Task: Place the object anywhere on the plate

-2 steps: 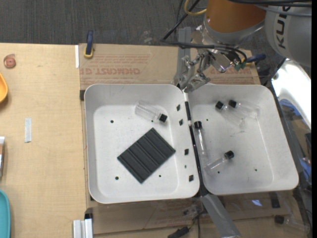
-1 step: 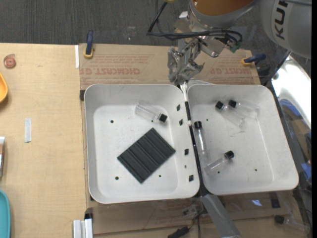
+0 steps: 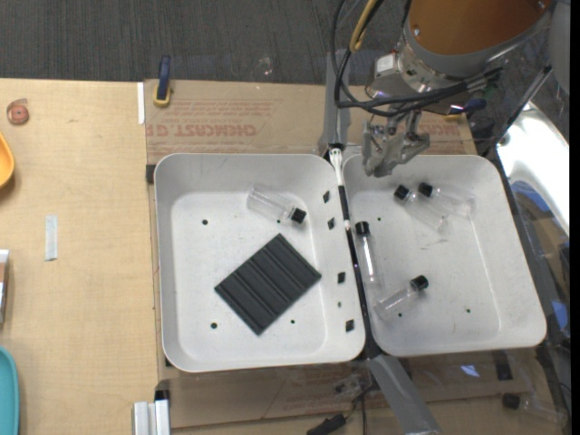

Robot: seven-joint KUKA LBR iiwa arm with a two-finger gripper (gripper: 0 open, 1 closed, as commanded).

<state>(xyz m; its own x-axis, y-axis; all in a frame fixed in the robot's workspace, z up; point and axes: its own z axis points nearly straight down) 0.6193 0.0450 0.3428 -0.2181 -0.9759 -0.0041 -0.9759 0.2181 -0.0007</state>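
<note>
From my remote station I see the gripper [image 3: 391, 157] poised over the far left corner of the right bin [image 3: 507, 329]; I cannot tell from this slant how it is set, and no object shows in it. The dark ribbed plate [image 3: 267, 283] lies bare in the left bin [image 3: 177, 333], with one clear vial [image 3: 276, 207] just beyond it, while four more vials [image 3: 403, 294] rest in the right bin. I judge the task barely begun: a vial must yet be grasped, carried across and set on the plate.
</note>
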